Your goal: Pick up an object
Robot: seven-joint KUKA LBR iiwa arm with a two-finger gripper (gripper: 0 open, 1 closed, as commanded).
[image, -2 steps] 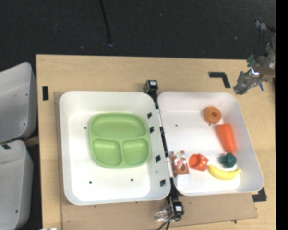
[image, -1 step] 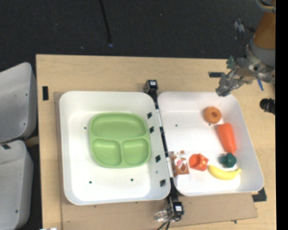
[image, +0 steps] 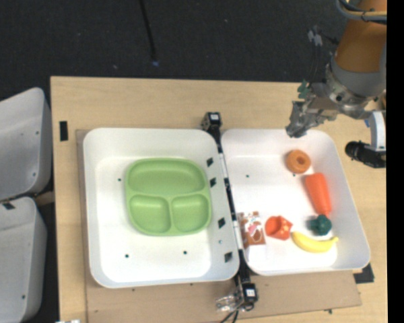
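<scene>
status: nothing picked yet, as far as this shows. gripper (image: 297, 128) hangs over the far edge of the right bin (image: 256, 153), above the rim near its far right corner, with nothing between or under it. whether it's open or closed: cannot tell, too small and dark against the rim.

objects all sit in the right bin:
- orange round piece (image: 297, 160) – just near of the gripper, closest candidate
- carrot (image: 318, 192) – lying near of the round piece, close beside it, along the right side
- banana (image: 314, 241) – at the near right, with a dark green piece (image: 320, 225) touching its top
- small red piece (image: 279, 227) – just left of the banana
- small printed packet (image: 253, 230) – by the divider, near side

left bin (image: 101, 180) holds a green divided plate (image: 167, 196), well apart from the arm.

my read: still in approach. whole pick is left – descend, close, lift. orange round piece looks the likely target given it's the nearest; a short move toward the near side and down would put the gripper on it. carrot close by could get bumped.
</scene>
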